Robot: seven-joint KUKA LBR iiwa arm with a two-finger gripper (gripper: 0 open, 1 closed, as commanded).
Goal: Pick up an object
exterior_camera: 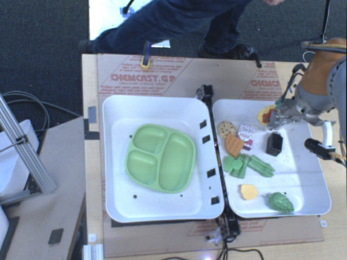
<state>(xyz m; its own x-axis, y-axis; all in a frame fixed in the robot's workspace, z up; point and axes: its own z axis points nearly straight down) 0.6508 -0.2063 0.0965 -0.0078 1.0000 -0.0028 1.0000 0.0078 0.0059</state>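
The right bin point(317, 191) holds several toy foods: a cookie point(225, 128), an orange wedge point(233, 144), a pink and white packet point(246, 134), a black block point(274, 143), green pieces point(248, 165), a yellow piece point(249, 192) and a green lumpy item point(280, 202). My gripper point(274, 119) hangs low at that bin's far side, right over a red and yellow item point(265, 114) that it partly hides. The black block lies just in front of the gripper. I see nothing lifted.
The left bin point(116, 199) carries a green divided plate point(161, 157). A black hinge strip point(212, 150) runs between the bins. A person point(206, 10) leans over the bench's far edge. A yellow clamp point(146, 62) sits at the back. A metal stand point(24, 145) rises at the left.
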